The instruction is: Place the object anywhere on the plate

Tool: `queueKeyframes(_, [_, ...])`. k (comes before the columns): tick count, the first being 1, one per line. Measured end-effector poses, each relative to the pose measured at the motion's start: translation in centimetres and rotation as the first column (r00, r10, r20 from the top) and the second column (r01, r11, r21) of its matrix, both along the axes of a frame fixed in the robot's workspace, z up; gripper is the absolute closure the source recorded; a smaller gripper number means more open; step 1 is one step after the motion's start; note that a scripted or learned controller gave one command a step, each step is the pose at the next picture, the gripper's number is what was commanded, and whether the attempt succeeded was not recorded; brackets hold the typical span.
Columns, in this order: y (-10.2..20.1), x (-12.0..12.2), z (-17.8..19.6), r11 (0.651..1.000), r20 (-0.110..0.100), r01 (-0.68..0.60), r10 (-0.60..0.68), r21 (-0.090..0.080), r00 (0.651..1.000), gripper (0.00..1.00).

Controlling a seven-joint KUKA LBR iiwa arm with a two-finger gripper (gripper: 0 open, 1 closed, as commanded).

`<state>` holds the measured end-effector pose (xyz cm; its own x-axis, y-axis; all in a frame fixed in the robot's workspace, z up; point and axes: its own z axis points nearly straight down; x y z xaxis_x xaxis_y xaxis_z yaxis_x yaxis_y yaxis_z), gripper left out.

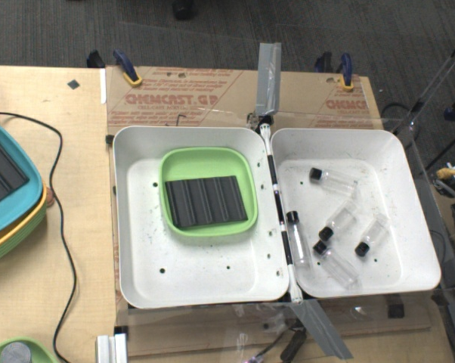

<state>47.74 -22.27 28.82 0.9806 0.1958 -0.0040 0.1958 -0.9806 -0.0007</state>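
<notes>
Camera view looks down on two white bins side by side on the tabletop. The left bin holds a green plate with a dark ribbed insert lying on it. The right bin holds several clear tubes with black caps: one toward the back, three clustered near the front, and one along the left wall.

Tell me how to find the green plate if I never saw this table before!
Look at the two white bins side by side and pick the left bin. The green plate sits inside it, toward the back. It is square with rounded corners and carries a dark ribbed insert, unlike the clear black-capped vials next door.
</notes>
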Motion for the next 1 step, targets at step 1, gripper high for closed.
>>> queueKeyframes(1, [0.03,1.57,-0.07,1.0,-0.001,-0.005,0.005,0.0,1.0,0.0])
